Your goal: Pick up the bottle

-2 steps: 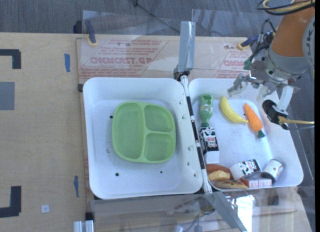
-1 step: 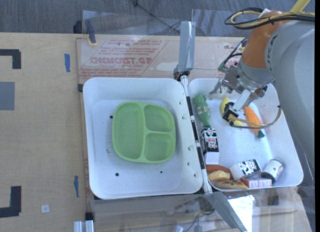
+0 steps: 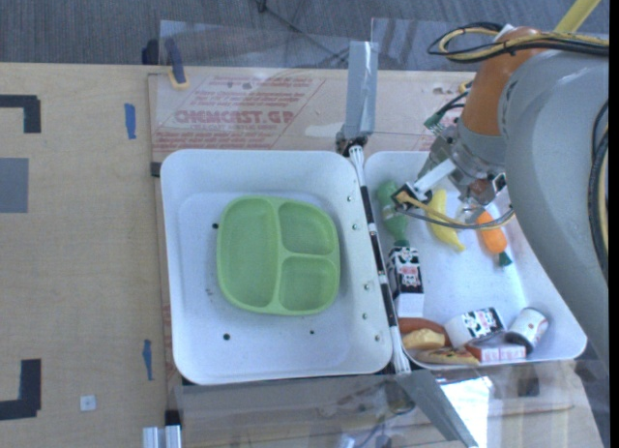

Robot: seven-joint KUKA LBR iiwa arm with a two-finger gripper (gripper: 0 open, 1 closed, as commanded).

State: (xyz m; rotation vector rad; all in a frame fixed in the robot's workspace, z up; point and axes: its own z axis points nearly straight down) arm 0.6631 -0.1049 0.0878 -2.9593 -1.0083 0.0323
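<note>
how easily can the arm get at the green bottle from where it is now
Probably easily: the tool hangs in the right bin close beside the green bottle, with nothing on top of it. The banana lies close alongside.

Two white bins sit side by side. The left one holds one green divided plate. The right bin holds one banana, one carrot, one green item, and perhaps five small packaged or food pieces.
</note>
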